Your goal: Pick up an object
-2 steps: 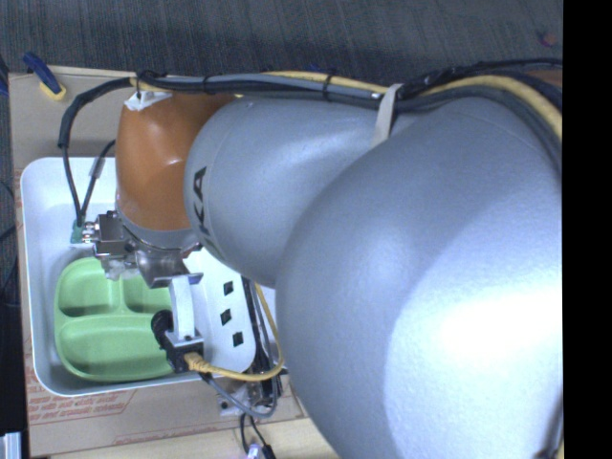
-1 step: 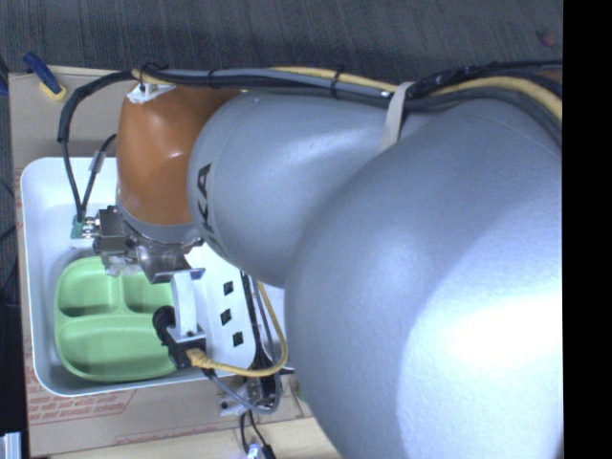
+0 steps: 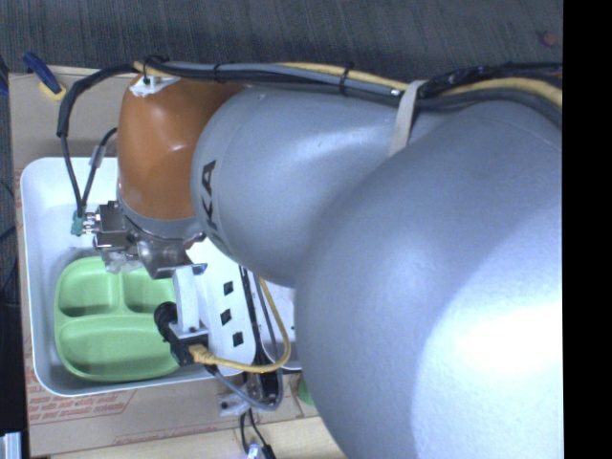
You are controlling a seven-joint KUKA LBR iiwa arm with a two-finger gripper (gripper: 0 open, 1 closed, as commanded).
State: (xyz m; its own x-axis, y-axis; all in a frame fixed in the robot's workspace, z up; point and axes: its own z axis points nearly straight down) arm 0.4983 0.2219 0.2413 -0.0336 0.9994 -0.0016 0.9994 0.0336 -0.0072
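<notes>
A light green divided plate [image 3: 105, 328] lies in the left white bin [image 3: 43, 189], filling its near left part. The grey arm with its orange band [image 3: 163, 151] reaches across the bin and hides most of it. The gripper [image 3: 247, 390] hangs at the bin's near edge, just right of the plate, with its white body and a yellow cable in front of it. Nothing can be made out in its grasp.
The arm's large grey link covers the right half of the view, including the right bin. Black and yellow cables run along the arm's top. Brown cardboard [image 3: 86, 414] borders the bin at the front, and dark floor lies beyond the far edge.
</notes>
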